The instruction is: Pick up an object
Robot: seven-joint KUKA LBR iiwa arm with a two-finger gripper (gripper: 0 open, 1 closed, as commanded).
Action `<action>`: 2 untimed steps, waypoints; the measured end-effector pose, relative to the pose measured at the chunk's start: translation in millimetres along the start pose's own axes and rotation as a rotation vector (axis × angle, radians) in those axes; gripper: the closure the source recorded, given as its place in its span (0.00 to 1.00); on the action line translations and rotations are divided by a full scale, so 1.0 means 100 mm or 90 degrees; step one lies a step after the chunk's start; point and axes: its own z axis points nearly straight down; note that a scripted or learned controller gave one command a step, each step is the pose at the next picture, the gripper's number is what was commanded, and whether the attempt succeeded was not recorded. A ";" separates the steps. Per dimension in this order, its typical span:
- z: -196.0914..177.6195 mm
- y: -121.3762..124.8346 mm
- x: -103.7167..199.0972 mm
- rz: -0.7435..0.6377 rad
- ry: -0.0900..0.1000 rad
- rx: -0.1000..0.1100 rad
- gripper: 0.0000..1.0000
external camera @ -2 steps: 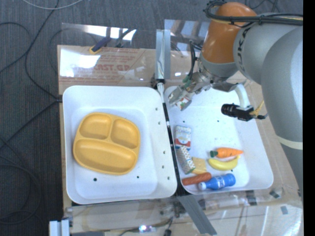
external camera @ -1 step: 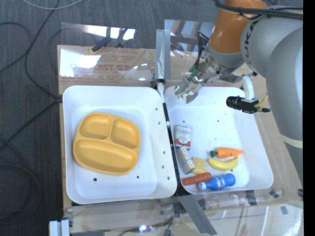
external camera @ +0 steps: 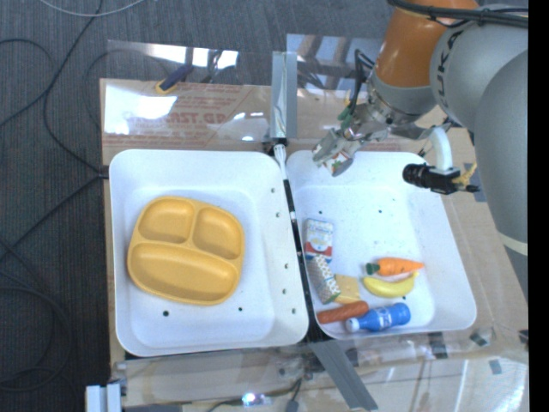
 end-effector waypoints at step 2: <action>0.34 0.00 0.01 -0.191 0.000 -0.001 1.00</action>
